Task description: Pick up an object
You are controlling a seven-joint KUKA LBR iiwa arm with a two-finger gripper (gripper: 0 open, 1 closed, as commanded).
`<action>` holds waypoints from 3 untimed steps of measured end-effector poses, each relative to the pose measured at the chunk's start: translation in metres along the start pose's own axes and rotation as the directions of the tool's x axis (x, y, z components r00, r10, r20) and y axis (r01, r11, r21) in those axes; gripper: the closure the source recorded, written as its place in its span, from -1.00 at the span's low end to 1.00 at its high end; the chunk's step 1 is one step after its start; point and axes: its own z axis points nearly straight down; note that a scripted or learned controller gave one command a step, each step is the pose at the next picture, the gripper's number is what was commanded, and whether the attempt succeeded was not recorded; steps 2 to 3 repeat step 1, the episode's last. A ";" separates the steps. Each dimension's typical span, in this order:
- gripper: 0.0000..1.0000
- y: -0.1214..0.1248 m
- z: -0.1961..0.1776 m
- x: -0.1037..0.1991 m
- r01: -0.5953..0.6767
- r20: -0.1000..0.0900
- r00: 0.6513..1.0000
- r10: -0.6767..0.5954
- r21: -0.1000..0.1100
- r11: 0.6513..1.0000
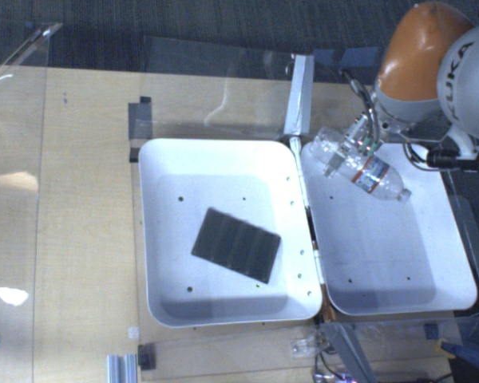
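Bottle (359,166) – clear plastic, w/ a label band around its middle – sits at the far left corner of the right bin (399,270), right under the claw (366,144). Claw's tip overlaps the bottle's upper side approx mid-length; whether they touch or the bottle is raised off the bin floor can't be told from this angle.

Bottle's long axis runs diagonally: one end points far-left toward the divide between the bins, the other near-right toward the bin's middle. Which end has the cap is too blurry to tell.

Claw hangs off the grey wrist below the orange band, arm coming in from the far right. Fingers are small and cluttered w/ cables – can't tell if spread or pressed together, or if anything's pinched.

Left bin (168,182) has a dark flat pad (236,245) lying tilted near its centre, well apart from the claw. Both bins rest on the tabletop (64,214).
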 end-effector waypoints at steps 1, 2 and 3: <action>1.00 -0.018 -0.017 0.049 -0.045 -0.002 0.999 0.045 0.002 0.999; 1.00 -0.018 -0.017 0.049 -0.045 -0.002 0.999 0.045 0.002 0.999; 1.00 -0.018 -0.017 0.049 -0.045 -0.002 0.999 0.045 0.002 0.999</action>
